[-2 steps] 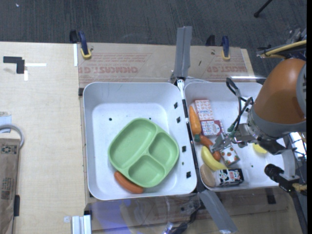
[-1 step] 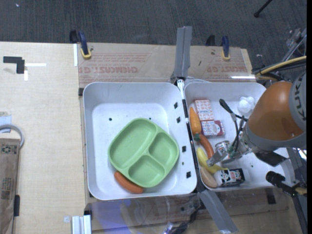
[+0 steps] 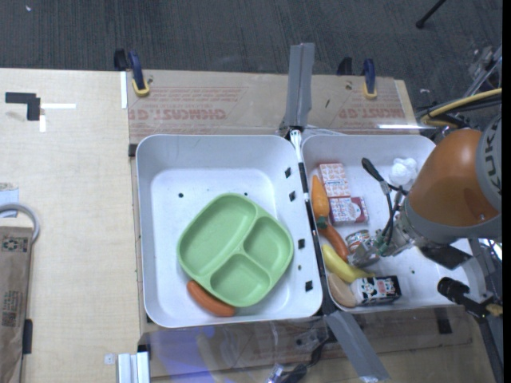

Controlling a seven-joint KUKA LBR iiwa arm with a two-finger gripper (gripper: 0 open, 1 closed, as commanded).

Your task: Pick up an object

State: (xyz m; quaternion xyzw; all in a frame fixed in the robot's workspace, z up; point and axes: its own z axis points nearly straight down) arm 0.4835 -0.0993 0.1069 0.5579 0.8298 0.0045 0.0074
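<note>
Hovering tool (grip unclear) over right bin, curved yellow banana, glossy green compartment plate.

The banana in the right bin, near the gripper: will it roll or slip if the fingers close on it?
The banana is curved and lies flat, so it would probably pivot rather than roll. Its skin looks smooth, so it may slip from a narrow pinch. It lies close against the carrot and other items by the bin wall, so a push would likely jostle them.

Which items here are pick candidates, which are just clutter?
Job: gripper; right bin items: banana, carrot, two red-and-white cartons, black-and-white carton.
Lying about: green divided plate, sausage, clamps, brown bag.
</note>
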